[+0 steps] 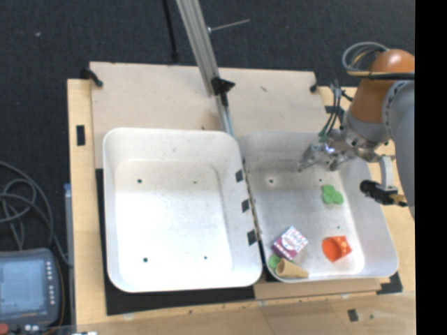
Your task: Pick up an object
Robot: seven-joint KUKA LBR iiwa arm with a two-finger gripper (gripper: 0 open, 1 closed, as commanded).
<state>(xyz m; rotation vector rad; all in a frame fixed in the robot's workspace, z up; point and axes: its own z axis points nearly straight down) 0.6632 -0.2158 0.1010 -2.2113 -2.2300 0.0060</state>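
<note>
My gripper (316,160) hangs over the far part of the right bin (279,152), its fingers spread open with nothing between them. A green object (332,196) lies in that bin just below and to the right of the gripper. Near the bin's front lie an orange-red object (336,248), a pink and white packet (290,243), a tan cone (292,269) and a small green piece (273,262) at the front left corner.
The left bin (174,208) stands beside the right one, their rims meeting in the middle. A slanted metal pole (202,47) rises from behind the bins. A monitor (24,288) sits at the lower left, off the bench.
</note>
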